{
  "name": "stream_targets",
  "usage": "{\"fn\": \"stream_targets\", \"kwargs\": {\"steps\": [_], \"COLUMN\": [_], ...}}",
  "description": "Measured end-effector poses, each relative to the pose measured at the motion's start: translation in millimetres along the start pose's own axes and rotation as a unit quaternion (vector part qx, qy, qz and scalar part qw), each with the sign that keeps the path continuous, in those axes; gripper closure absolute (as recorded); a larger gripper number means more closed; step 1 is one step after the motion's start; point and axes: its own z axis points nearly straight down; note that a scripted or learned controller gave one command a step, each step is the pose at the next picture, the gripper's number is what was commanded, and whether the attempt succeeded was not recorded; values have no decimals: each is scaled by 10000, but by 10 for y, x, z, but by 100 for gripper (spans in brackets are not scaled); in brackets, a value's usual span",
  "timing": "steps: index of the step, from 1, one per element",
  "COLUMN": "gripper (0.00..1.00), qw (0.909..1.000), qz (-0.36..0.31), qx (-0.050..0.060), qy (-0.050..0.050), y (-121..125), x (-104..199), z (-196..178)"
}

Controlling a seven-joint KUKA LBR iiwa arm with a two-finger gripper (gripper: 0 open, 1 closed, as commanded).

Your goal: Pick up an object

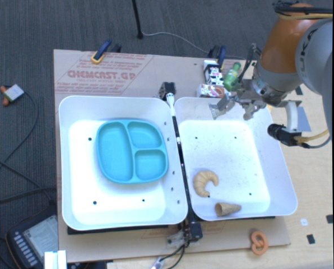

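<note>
White plastic, the right bin [279, 175] serves as landmark: the left bin [66, 150] beside it holds a blue divided plate [132, 151]. The gripper [233, 109] hangs over the right bin's far rim, fingers spread, nothing between them. A croissant [205, 182] lies toward this bin's near edge, a cone [227, 209] nearer its front wall, both well apart from the gripper. The curved croissant could likely roll or slip from a pinch; the cone hugs the wall, which could block a finger.
</note>
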Motion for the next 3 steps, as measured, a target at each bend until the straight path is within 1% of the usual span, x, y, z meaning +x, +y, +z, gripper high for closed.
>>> {"fn": "stream_targets", "kwargs": {"steps": [1, 2, 3], "gripper": [0, 0, 100], "qw": [10000, 10000, 10000], "qz": [5, 17, 23], "qx": [-33, -33, -53], "qy": [-5, -13, -26], "y": [-506, -1421, -1411], "x": [-15, -96, -106], "z": [1268, 1273, 1169]}}
